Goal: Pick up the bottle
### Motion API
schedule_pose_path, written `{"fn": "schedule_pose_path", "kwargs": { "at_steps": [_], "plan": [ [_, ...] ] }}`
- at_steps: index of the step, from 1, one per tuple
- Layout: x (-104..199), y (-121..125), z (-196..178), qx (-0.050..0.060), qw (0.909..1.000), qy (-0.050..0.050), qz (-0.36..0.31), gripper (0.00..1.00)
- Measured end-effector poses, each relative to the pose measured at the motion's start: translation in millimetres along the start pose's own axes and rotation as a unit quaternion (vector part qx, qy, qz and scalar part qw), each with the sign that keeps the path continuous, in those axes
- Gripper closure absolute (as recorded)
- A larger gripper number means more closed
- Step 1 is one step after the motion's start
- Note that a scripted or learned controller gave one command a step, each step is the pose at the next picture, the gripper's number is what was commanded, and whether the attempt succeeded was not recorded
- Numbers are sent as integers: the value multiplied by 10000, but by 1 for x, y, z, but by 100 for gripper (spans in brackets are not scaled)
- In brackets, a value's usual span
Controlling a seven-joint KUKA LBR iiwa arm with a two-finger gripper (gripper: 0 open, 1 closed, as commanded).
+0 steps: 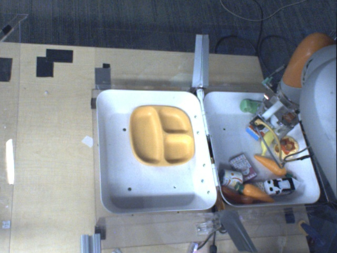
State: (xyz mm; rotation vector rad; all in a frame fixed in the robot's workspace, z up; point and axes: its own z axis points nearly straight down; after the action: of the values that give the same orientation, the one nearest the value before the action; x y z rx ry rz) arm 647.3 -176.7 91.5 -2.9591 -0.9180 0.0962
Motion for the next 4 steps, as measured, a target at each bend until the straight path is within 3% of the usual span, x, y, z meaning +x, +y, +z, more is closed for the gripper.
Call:
{"fn": "schedule_pose_path", "kwargs": {
  "at_steps": [1,2,3,4],
  "plan": [
    [-17,8,-23,-215,9961,299,800,100],
    [8,14,5,-203,9806,298,1927,100],
    [6,16,5,-230,9803,295,1940,0],
    [42,-33,5,-226,9799,294,1958,0]
  ]
}}
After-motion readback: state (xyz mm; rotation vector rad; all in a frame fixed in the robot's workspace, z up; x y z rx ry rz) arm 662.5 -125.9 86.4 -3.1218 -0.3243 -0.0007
